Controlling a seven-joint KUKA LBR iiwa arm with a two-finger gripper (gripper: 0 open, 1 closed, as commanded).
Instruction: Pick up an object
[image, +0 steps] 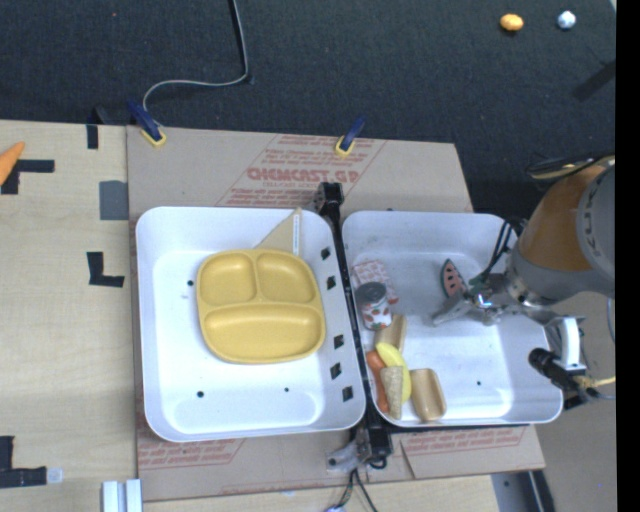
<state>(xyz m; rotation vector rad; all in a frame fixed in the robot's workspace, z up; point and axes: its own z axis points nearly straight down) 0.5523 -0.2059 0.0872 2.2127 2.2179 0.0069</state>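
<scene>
Yellow tray (262, 305): one, left bin (165, 330). Hand (450, 300) over right bin (500, 235); grip unclear.

Yellow divided plate (261, 305) sits in the white left bin (165, 380). Right of it, the other white bin (500, 400) holds a tan bread roll (428, 393), yellow banana (390, 354), and red-and-white can (374, 300).

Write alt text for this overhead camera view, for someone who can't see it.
A grey robot arm reaches from the right into the right bin, its gripper low over the floor, apart from toy foods piled along the bin's left wall. The left bin holds a yellow divided tray.
</scene>
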